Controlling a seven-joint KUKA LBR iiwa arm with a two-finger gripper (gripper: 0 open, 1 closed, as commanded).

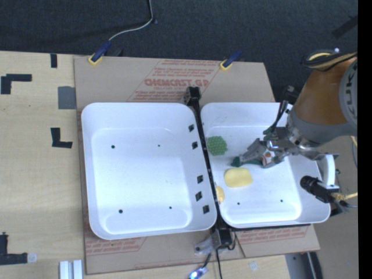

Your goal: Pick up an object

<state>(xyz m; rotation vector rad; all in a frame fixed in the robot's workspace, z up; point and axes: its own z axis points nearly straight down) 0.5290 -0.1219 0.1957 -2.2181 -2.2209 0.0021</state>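
Note:
The right bin (290, 211) holds a green bumpy ball (217, 145) near its left wall and a pale yellow lump (238, 177) in the middle. A small dark green piece (236, 162) lies just above the yellow lump. My gripper (251, 156) reaches in from the right, low over the bin, with its tip just right of the dark green piece and above the yellow lump. Nothing shows plainly between its fingers.
The left bin (139, 214) sits beside the right one, split from it by a black clipped divider (199, 156). A small yellow bit (219, 193) rests by the divider. Both bins stand on a cardboard sheet (174, 80).

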